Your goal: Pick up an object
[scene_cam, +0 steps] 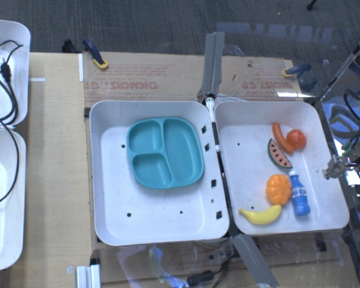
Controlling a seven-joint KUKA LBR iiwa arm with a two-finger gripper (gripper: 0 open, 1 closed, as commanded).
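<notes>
My pincer (335,170) hangs over the right bin's (246,218) far rim, beside the bottle (299,195); its state I cannot tell.

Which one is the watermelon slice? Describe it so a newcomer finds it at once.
Look in the right bin, in its far half. Just left of the red tomato and the long sausage lies the watermelon slice. It is the only flat wedge there, green-rimmed with dark seeds on red.

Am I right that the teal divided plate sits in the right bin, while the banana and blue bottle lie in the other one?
Not quite: the camera view shows the teal divided plate in the left bin; the banana and blue bottle lie in the other one.
</notes>
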